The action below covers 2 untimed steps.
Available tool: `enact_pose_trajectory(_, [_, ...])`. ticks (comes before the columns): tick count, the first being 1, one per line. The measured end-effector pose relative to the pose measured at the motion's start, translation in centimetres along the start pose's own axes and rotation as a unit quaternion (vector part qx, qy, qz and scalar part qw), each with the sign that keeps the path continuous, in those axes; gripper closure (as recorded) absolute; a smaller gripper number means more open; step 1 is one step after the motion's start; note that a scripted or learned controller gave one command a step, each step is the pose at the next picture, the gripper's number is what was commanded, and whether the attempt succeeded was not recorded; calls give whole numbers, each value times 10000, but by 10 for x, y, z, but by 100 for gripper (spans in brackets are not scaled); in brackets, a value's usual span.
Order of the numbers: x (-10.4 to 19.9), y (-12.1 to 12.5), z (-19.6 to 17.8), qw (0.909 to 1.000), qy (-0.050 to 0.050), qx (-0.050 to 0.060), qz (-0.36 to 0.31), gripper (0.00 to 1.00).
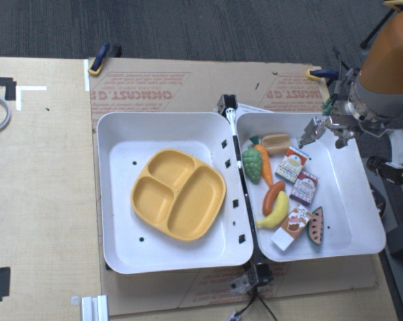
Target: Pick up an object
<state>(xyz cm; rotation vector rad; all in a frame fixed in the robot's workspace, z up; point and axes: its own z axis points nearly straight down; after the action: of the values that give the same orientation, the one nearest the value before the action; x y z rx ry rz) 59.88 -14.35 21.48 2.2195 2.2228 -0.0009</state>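
The gripper (pixel 328 131) hangs at the upper right of the frame, over the top edge of the right-hand bin (pixel 361 209); whether it is spread or closed I cannot tell. The toy food lies below and to its left, in that bin's left half. Nearest is the hot dog (pixel 276 142), long axis left to right, just left of the gripper. The yellow plate (pixel 178 194) sits in the left bin (pixel 114 199).
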Motion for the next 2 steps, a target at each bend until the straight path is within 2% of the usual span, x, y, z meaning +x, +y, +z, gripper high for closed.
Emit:
enact_pose_trajectory(1, [6, -23, 122, 9999, 2, -5, -161, 0])
enact_pose_trajectory(2, [5, -23, 112, 9999, -2, -11, -146, 100])
